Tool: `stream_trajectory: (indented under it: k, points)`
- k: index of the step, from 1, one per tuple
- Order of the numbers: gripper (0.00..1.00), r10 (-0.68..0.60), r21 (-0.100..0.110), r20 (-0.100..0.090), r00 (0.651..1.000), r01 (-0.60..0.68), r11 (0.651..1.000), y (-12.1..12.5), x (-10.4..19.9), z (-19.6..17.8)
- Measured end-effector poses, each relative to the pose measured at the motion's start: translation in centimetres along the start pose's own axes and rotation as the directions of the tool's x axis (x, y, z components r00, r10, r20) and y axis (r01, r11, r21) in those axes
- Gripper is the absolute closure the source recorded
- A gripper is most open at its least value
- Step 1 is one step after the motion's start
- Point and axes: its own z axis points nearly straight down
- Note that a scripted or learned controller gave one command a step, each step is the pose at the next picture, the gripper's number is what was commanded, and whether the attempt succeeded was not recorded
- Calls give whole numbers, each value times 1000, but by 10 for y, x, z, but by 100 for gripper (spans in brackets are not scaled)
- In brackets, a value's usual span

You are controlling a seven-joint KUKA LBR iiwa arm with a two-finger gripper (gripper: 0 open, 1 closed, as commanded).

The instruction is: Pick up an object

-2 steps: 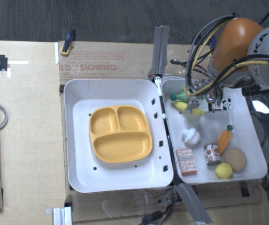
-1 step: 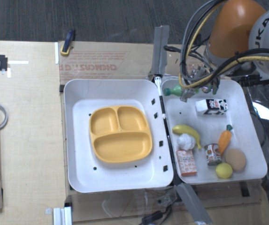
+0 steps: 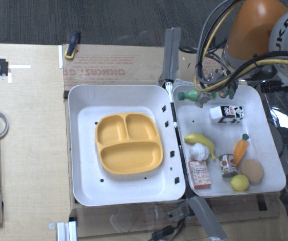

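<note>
- The flattened cardboard sheet (image 3: 114,67) behind the left bin bears red mirrored print, too faint to read with certainty.
- The arm's white housing (image 3: 287,26) at the right edge shows the letters "KA".

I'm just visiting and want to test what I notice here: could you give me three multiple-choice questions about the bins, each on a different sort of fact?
1. Where does the yellow divided plate lie?
A. In the left bin
B. In the right bin
C. On the cardboard behind the bins

2. How many compartments does that plate have?
A. Two
B. Three
C. Four

3. How is the carrot placed?
A. Held in the claw
B. Lying on the right bin's floor
C. Resting on the plate

Answers:
1. A, the plate sits alone in the left bin.
2. B, two small sections lie above one wide one.
3. B, the carrot lies in the right bin between the small can and the brown egg-shaped object.
</note>
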Motion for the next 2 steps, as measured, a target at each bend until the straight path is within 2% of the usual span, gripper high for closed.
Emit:
stream_trajectory:
  k: [1,2]
  points:
    - [100,33,0,-1,999,-33,999,-7,14,-6]
    - [100,-32,1,0,999,32,999,7,-2,8]
